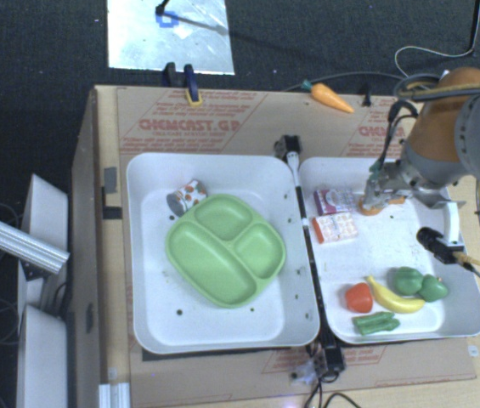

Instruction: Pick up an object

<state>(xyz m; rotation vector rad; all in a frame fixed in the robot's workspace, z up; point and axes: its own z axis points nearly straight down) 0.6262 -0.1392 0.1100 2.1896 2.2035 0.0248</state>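
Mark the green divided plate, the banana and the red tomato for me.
green divided plate (pixel 225 249), camera view, on the ridge where its compartments meet.
banana (pixel 395 300), camera view, on the middle of its curve.
red tomato (pixel 358 297), camera view, on the centre of its top.

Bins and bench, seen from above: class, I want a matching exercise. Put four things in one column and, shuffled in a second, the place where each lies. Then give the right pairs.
Things:
1. green plate
2. banana
3. carrot
4. gripper

Places:
A. on the bench behind the bins
B. near the front of the right bin
C. in the left bin
D. near the back of the right bin

Pairs: 1-C, 2-B, 3-A, 4-D
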